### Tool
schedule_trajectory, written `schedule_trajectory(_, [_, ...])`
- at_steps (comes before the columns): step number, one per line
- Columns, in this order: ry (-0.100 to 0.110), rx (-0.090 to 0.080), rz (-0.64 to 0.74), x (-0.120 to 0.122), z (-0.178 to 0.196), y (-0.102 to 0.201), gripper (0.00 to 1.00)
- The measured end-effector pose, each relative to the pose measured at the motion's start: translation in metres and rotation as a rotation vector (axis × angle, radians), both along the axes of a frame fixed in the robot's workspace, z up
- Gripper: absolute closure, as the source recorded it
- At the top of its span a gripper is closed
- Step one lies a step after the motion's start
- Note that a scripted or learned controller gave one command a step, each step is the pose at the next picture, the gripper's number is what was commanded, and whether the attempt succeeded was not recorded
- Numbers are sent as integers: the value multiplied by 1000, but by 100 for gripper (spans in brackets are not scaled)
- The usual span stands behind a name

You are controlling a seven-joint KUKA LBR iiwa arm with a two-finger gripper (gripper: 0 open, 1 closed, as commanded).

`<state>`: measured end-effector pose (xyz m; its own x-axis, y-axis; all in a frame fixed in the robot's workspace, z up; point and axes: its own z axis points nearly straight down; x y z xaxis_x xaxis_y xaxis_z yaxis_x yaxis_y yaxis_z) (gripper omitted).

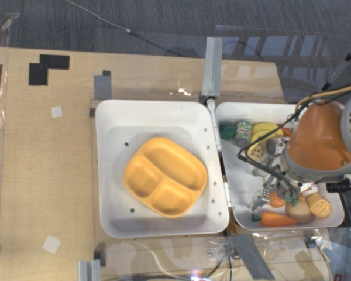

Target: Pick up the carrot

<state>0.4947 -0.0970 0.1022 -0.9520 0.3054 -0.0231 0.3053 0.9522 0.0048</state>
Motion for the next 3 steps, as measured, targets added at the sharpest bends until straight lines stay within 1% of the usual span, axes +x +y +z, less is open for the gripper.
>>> schedule_trajectory(1, [7, -2, 24, -3, -12, 10, 0])
schedule_trajectory(2, [10, 8, -442, 67, 89, -49, 0])
schedule_trajectory(3, [18, 14, -892, 18, 44, -58, 0])
